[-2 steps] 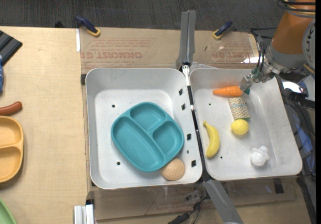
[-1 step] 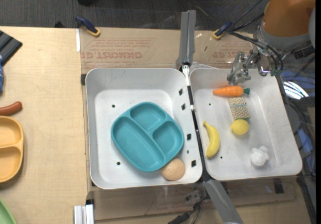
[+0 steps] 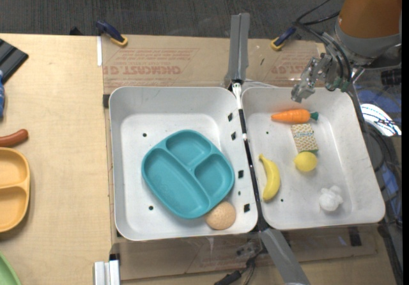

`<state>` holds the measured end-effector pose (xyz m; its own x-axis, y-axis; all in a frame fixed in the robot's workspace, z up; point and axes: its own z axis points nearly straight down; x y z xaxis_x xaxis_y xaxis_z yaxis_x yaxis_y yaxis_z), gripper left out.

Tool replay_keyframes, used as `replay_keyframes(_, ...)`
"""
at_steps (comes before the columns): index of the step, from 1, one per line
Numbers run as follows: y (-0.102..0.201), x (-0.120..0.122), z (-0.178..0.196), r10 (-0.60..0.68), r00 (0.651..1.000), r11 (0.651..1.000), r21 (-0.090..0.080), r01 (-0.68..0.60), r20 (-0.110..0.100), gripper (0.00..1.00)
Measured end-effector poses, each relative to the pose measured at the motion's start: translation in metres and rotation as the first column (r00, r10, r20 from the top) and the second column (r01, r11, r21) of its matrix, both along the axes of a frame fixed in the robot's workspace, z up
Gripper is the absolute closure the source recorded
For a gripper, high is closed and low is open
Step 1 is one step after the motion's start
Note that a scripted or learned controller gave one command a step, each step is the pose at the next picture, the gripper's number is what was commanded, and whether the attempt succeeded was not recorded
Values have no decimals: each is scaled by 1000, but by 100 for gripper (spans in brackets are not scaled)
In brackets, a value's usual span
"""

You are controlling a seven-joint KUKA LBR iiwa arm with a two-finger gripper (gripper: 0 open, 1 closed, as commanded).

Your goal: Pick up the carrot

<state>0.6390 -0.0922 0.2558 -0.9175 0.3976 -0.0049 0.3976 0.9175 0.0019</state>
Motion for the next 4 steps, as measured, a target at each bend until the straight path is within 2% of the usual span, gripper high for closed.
replay_keyframes(1,30,5,-26,640,769,769,0,-640,-2,100)
replay_keyframes(2,-14,21,-31,607,794,794,-2,-607,0,100)
replay_keyframes(3,41,-18,-11,431,902,902,-1,-431,-1,100)
replay_keyframes(4,-13,-17,-25,236,972,972,-1,-236,-2,100)
